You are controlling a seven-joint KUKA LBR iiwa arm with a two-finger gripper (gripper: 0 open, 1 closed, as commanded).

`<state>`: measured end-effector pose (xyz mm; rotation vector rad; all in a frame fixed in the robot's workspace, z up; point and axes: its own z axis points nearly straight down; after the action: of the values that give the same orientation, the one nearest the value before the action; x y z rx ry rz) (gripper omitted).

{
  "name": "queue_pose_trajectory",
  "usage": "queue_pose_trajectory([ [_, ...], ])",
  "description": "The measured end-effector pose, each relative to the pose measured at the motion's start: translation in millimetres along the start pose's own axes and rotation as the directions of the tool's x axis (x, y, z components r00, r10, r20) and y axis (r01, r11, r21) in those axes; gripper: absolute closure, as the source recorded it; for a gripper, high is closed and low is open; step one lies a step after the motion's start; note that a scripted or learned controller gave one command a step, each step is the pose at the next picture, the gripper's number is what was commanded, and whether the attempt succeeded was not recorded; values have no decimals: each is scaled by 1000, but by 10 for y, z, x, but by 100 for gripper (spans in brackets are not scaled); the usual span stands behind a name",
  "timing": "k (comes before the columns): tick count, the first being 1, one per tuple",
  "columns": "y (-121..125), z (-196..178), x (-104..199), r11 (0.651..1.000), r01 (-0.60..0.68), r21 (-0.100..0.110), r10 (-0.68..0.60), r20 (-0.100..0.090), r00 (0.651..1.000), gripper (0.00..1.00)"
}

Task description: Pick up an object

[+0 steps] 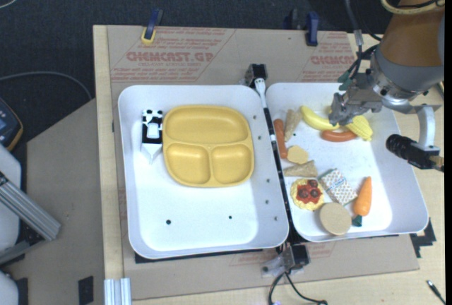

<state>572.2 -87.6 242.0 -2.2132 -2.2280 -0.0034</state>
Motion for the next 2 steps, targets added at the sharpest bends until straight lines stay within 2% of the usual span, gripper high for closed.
queue_pose_trajectory([
  [1,-120,91,525,1000,-1,4,1,0,1000,100],
  [2,-110,142,685,1000,-4,4,4,1,1000,100],
])
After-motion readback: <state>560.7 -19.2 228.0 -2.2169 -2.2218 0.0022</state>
